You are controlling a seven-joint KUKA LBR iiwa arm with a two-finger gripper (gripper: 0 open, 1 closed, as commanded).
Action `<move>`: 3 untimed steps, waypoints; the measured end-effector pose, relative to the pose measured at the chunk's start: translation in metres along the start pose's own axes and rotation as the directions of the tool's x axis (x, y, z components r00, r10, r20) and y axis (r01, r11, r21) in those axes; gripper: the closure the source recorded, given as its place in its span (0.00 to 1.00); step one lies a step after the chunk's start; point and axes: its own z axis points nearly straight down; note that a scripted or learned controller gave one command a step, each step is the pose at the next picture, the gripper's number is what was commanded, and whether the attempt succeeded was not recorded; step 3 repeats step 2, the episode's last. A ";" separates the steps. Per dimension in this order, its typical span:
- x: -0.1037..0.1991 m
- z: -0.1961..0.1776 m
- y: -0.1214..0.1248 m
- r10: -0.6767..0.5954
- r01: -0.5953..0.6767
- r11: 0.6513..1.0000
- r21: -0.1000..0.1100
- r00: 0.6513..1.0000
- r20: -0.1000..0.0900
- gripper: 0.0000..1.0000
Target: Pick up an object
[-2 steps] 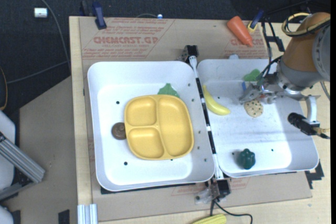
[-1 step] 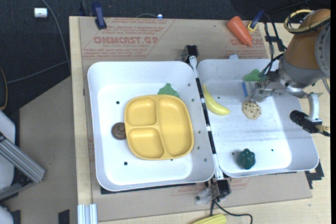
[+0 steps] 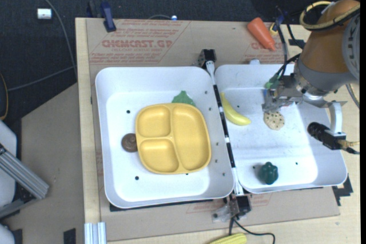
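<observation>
Hanging with a grip state I cannot tell, the pincer (image 3: 273, 104) sits right above the cookie (image 3: 275, 119), banana (image 3: 234, 113) lying leftward.

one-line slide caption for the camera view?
End effector poised over a cookie in the right bin, beside a banana; yellow divided plate in the left bin.

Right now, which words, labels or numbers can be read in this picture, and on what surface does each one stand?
"CHEMCAST GP": large red print on the brown sheet behind the left bin.
Smaller red lines above and below it, and a red print by the orange carrot: too blurred to read.
</observation>
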 end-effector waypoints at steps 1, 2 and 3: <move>-0.001 0.001 -0.001 0.001 -0.001 1.000 0.002 1.000 0.000 0.00; -0.044 0.063 0.017 0.002 -0.002 1.000 0.003 1.000 0.002 0.00; -0.044 0.063 0.017 0.002 -0.002 1.000 0.003 1.000 0.002 0.00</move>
